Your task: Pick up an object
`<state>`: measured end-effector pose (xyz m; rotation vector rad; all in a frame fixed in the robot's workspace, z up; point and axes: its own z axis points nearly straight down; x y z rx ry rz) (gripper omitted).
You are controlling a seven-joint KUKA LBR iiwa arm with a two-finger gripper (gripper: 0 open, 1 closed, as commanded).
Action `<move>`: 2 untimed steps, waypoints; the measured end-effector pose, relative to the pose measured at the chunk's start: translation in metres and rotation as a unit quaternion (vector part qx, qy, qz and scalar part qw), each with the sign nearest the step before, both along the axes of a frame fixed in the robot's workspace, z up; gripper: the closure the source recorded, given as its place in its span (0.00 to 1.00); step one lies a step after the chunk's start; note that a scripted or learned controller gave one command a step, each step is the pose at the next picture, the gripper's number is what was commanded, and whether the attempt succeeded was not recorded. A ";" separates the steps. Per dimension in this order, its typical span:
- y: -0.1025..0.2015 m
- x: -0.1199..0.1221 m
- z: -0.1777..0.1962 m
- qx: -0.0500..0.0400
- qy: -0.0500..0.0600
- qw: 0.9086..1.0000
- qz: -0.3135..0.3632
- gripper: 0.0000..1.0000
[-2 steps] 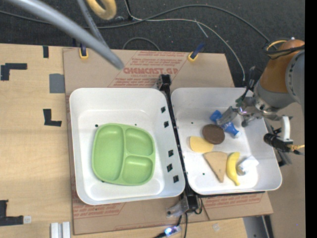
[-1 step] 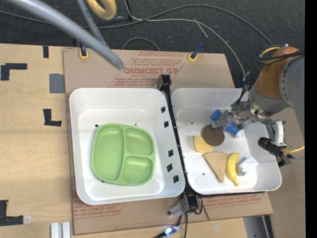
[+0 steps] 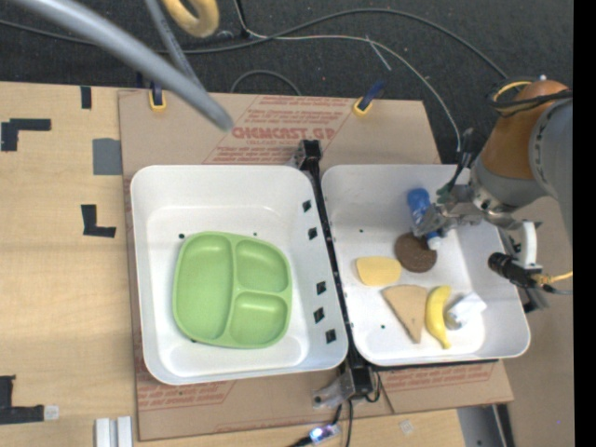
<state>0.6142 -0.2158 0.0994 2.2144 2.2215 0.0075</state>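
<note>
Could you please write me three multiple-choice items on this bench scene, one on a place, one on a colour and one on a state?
1. Where does the green plate lie?
A. In the left bin
B. In the right bin
C. On the cardboard outside both bins

2. What colour is the round cookie in the right bin?
A. Yellow
B. Brown
C. Green

3. How does the end effector stand?
A. Raised above the left bin
B. Parked outside both bins
C. Low inside the right bin, by the cookie and a blue object

Answers:
1 A: the plate sits inside the left bin's white walls.
2 B: the disc is dark brown, unlike the yellow banana close by.
3 C: the arm reaches in from the right and ends just above the cookie.
</note>
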 end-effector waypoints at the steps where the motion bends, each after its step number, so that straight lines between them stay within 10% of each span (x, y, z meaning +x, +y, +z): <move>1: 0.000 -0.009 0.053 0.000 0.002 1.000 -0.001 1.00; 2: -0.008 -0.007 0.113 -0.001 0.002 1.000 -0.001 1.00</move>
